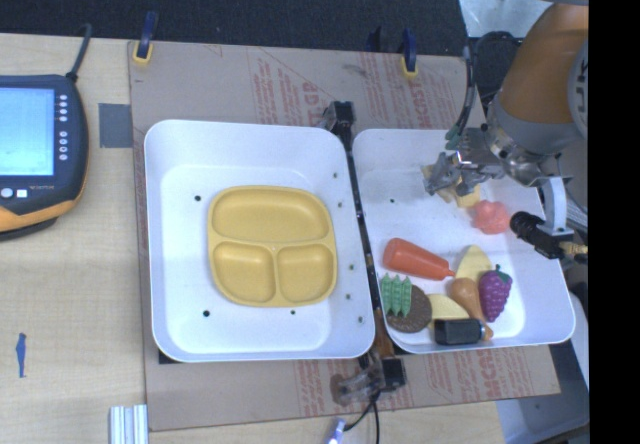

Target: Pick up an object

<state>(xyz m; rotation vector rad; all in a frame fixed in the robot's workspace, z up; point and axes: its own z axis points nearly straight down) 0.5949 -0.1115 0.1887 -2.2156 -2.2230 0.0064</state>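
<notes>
My gripper (pixel 447 175) hangs low in far part of right bin (pixel 400 157), w/ a yellow piece (pixel 466 198) just beside it (grip state: can't tell). Carrot (pixel 415 258) lies nearer, mid-bin.

The gripper (pixel 452 175) hangs near the right bin's (pixel 400 157) far edge, seemingly above a yellow piece (pixel 467 198) beside a pink toy (pixel 490 216).

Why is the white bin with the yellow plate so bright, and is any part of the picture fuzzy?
In the camera view, light from above glares off the left bin, washing out its white floor; the yellow tray shows soft shiny patches and casts only a faint shadow. The gripper looks a little fuzzy, and the toys in the right bin look sharper.
</notes>
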